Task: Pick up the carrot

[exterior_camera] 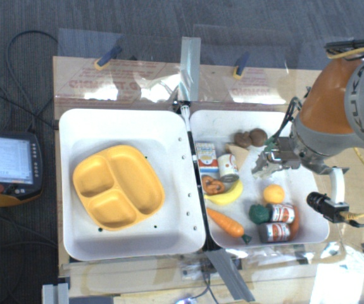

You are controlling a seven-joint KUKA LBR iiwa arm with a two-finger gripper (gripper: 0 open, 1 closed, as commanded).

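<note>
Tapered orange carrot [225, 221] lies beside curved banana [227, 194]; metal gripper [265, 163] apart, state unclear.

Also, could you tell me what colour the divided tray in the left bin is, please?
The tray is yellow, seen clearly in the camera view.

The grey arm [359, 106] shows part of large dark lettering at the frame's edge, cut off and unreadable. The small carton [206, 158] and the cans [282, 214], left of and below the gripper [267, 163], carry labels too blurred to read.
</note>
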